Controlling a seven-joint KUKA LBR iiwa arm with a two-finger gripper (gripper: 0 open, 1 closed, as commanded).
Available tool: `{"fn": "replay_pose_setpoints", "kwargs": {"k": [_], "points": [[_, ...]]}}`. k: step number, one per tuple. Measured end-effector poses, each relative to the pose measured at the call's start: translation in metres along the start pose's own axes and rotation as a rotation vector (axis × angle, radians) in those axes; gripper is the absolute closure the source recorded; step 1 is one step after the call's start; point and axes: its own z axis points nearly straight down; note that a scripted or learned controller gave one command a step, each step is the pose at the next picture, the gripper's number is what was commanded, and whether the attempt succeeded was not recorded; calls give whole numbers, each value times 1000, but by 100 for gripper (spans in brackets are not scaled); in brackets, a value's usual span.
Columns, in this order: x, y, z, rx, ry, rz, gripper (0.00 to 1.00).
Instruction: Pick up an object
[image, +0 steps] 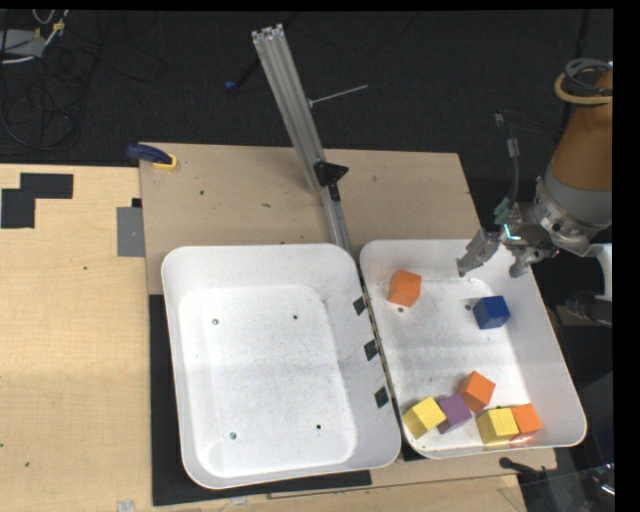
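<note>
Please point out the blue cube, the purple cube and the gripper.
blue cube (491, 312): camera view, on its top face.
purple cube (455, 411): camera view, on its top face.
gripper (496, 258): camera view, midway between its fingertips.

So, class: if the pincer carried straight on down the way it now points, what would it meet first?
The pincer hangs open over the right bin's far end, fingers pointing down. Straight below lies the blue cube, or the bare floor just beside it. One slanted view leaves depth unsure, so the cube is likely, not certain.
</note>
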Motion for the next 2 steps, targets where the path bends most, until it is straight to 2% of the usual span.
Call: {"fn": "replay_pose_setpoints", "kwargs": {"k": [1,2], "points": [[0,1,-2,-4,-1,-1,0],[3,-1,62,2,0,1,0]]}}
